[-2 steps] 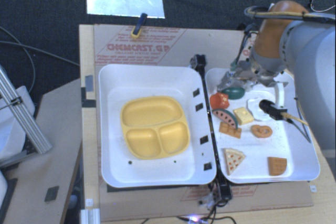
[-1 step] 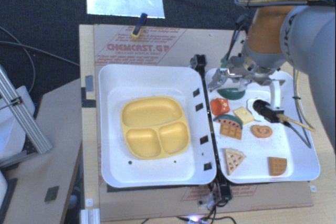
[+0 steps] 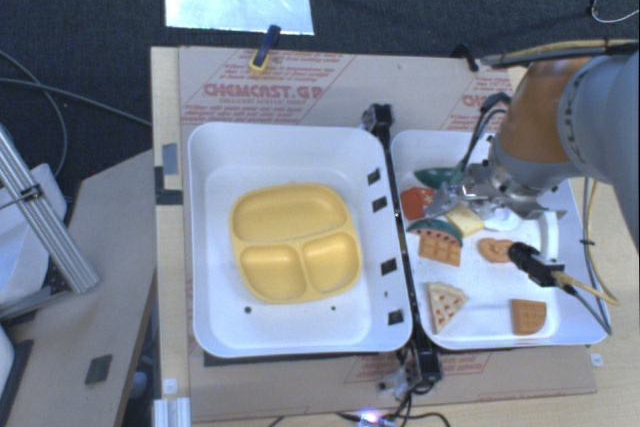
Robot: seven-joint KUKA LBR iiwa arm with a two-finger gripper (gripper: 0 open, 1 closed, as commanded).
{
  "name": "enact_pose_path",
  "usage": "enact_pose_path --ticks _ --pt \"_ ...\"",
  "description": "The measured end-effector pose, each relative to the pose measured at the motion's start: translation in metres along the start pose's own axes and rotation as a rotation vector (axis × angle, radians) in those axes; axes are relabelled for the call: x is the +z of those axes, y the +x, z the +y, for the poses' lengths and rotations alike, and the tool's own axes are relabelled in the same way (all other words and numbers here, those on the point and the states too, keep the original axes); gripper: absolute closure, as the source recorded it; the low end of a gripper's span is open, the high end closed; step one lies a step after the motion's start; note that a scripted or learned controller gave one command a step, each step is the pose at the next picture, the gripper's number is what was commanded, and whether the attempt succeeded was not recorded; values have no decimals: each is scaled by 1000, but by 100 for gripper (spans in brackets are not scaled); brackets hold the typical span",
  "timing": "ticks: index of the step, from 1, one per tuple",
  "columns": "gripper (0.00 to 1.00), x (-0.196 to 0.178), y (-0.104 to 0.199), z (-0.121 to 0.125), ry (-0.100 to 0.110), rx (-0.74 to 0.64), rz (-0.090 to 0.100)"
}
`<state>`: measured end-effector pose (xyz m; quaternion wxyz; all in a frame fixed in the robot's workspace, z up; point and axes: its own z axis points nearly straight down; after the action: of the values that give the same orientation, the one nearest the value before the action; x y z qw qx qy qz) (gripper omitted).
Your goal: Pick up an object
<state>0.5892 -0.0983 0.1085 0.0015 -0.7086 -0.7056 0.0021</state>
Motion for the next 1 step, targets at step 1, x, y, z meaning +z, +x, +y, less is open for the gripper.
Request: enact_pose_path --ticks 1 --pt "0 -79 36 -93 -3 -5 4"
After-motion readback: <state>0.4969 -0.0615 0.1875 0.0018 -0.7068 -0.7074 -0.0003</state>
